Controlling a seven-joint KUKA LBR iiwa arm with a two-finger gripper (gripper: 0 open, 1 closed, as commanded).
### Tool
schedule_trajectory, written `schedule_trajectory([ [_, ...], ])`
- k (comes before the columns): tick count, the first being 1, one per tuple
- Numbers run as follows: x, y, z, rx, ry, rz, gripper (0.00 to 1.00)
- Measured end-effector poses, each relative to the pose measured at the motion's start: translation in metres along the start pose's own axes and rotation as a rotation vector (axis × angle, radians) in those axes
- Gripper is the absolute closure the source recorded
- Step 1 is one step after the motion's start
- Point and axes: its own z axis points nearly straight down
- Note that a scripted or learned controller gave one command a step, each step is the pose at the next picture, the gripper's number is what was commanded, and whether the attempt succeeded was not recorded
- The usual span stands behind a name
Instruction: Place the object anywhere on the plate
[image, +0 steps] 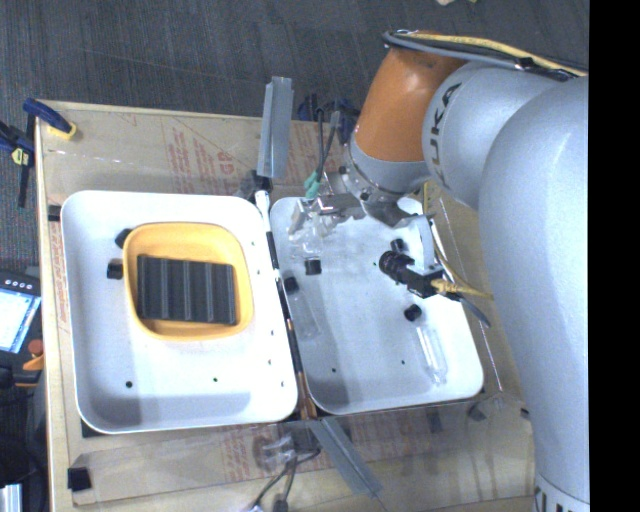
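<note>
A yellow plate (187, 240) with a dark ridged middle lies in the left bin (90, 380). My gripper (312, 218) hangs low over the far left corner of the right bin (380, 385), just right of the wall between the bins. Below it a small black piece (313, 266) rests on the bin floor, with another (290, 284) close to the dividing wall. A third black piece (411, 312) and a clear tube (432, 352) lie toward the bin's right side. Nothing can be seen held in the gripper.
Two small dark bits (115, 269) sit in the left bin beside the plate's left rim. The big grey arm covers the right bin's far right side. A grey bar (275, 125) stands upright behind the bins. Clamps and cables lie along the bench's front edge.
</note>
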Motion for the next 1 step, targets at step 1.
schedule_trajectory([
  [1, 0.0512, 0.0002, 0.0302, 0.004, 0.001, -0.139, 1.00],
])
